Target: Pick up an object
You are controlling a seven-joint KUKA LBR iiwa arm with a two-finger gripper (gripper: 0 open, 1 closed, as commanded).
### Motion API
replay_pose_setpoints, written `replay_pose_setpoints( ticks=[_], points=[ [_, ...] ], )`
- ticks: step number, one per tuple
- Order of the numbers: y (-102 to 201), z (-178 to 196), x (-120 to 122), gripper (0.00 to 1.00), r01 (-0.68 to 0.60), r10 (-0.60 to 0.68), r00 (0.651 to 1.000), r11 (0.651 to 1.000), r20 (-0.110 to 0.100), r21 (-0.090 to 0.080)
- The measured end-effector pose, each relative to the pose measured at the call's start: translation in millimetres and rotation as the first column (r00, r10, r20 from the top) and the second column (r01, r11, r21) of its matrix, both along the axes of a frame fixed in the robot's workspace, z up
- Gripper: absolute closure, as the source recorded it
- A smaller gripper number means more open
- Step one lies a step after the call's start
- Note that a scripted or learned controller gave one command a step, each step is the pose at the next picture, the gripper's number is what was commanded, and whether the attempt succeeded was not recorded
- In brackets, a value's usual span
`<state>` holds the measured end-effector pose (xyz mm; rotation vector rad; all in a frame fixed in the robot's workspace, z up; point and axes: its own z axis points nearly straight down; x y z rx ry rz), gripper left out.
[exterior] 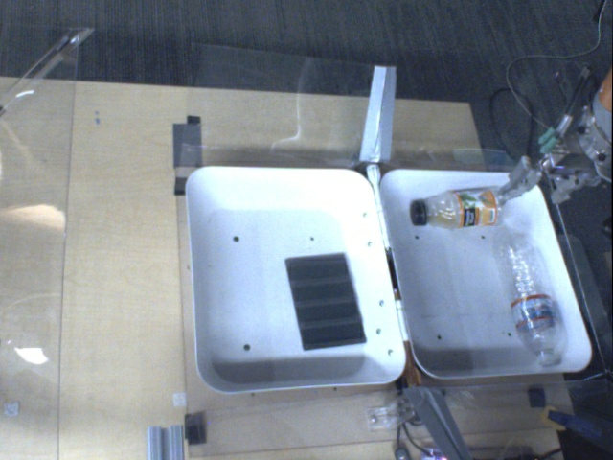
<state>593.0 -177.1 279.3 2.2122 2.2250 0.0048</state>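
Dark grey carpet floor point(239, 12) along the top. Light wooden bench point(105, 257) below it. Clear plastic sheet point(34, 228) over the bench's left side, with bright shiny spots of light. Metal post point(378, 113) standing near the bench's back edge. Black wires point(536, 84) at the top right corner.

The wooden bench point(115, 286) carries two shallow white bins side by side, touching along their inner rims. The left bin point(206, 286) sits near the bench's middle; the right bin point(565, 353) reaches its right edge. Small black brackets point(194, 429) flank the left bin's corners.
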Motion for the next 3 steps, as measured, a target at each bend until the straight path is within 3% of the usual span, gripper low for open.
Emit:
replay_pose_setpoints(
  ticks=[1,2,3],
  points=[
    [59.8,-7.9,6.5,0.0,-0.385,0.385,0.923,0.923,0.0,-0.001],
    [28.8,-108.3,47.9,0.0,-0.339,0.339,0.941,0.941,-0.001,-0.001],
    [28.0,-80.6,24.2,0.0,-0.142,0.142,0.99,0.99,0.001,-0.001]
  ],
)
